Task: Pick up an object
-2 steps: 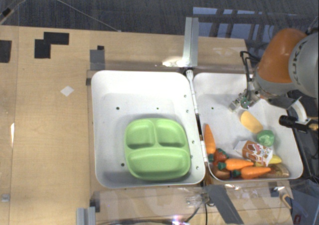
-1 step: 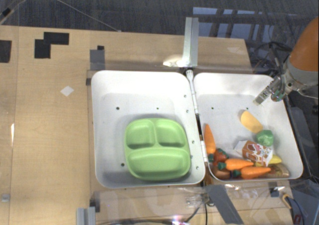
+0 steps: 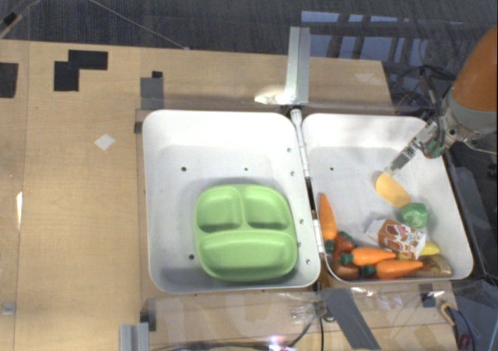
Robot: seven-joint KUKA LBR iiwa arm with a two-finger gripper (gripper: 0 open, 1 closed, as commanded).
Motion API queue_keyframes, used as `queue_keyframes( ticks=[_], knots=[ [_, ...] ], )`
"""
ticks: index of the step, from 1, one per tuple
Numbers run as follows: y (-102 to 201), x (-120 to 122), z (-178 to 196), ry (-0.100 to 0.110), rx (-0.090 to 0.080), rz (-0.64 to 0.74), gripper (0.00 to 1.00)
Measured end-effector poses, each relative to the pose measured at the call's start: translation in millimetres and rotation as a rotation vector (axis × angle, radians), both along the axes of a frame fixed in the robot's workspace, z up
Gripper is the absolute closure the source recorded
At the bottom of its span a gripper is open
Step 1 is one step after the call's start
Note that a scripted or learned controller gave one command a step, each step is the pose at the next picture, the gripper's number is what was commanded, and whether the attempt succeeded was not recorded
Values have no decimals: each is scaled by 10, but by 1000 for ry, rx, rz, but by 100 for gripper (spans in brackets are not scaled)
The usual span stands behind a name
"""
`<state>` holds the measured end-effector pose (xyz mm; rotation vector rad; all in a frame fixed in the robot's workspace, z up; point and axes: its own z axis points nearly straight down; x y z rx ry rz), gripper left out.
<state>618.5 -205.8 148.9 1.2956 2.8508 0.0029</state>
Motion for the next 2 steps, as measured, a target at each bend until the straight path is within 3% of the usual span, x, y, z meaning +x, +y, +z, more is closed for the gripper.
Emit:
queue_keyframes(
  ticks=[1, 2],
  knots=[
    [2, 148, 203, 0, 0, 17, 0],
    [0, -448, -530, 0, 0, -38, 0]
  ],
)
